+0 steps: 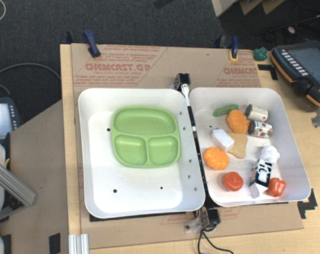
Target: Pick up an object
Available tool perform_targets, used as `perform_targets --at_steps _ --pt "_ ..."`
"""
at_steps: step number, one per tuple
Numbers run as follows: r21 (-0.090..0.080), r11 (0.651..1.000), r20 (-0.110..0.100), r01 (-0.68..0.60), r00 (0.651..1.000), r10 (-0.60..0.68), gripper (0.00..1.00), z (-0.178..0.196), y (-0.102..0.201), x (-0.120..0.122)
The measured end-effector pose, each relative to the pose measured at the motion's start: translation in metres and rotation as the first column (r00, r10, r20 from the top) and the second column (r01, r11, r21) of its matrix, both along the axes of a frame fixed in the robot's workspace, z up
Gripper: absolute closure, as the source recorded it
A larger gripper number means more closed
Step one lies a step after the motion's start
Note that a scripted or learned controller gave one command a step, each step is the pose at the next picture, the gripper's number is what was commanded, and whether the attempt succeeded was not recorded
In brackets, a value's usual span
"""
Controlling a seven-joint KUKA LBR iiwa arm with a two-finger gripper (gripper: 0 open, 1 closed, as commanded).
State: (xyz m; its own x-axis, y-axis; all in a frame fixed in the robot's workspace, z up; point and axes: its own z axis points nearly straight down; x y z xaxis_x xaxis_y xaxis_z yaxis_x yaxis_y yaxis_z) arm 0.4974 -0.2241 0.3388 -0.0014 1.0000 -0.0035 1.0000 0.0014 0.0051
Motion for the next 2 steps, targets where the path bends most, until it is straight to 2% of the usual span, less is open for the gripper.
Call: perform_targets --at_steps 1,2 --pt "0.005 1.0 -0.01 0.003 1.0 -0.003 1.0 -0.033 0.0 -0.019" --pt "0.0 1.0 0.0 0.001 1.0 -0.001 1.0 -0.017 0.0 -0.005"
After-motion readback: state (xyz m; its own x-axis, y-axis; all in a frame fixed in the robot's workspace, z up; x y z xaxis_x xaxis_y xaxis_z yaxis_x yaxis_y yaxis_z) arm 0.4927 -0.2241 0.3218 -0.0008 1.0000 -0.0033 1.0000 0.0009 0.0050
